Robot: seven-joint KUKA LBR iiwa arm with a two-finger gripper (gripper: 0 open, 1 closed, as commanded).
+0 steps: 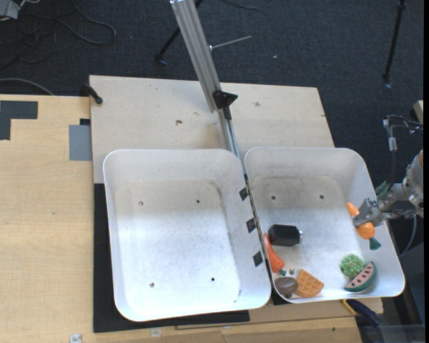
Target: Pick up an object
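While the grey arm's gripper [368, 219] reaches in low over the right rim of the right-hand shallow white bin [300, 164], its fingers grip a small orange carrot-shaped toy [362, 220]. Inside that bin lie a black block [284, 235], a green-red watermelon slice [362, 277] and a tan waffle [308, 284].

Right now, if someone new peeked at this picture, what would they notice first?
Probably the colourful toy food bunched in the right white bin's near corner: a pink-and-green watermelon slice, a green bumpy ball and a golden waffle. A small black block sits mid-bin, and the gripper hovers at the right rim by something orange.
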